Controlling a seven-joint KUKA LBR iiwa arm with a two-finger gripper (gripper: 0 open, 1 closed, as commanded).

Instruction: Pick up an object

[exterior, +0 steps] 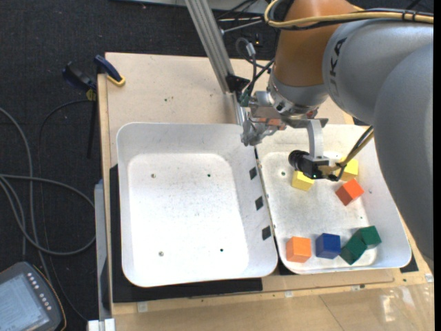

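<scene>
My pincer (252,135) hangs over the far end of the seam between left bin (131,185) and right bin (393,216). I cannot tell how wide it is open, and I see nothing in it. Likely target is the yellow cube (302,181), near the right bin's far-left corner. I judge it light, rigid, smooth and not fragile. I would grip two opposite flat sides, mid-height and square, so it won't twist out.

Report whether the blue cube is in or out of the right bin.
In. The blue cube sits on the right bin's floor by its front rim, between an orange cube and green blocks.
</scene>
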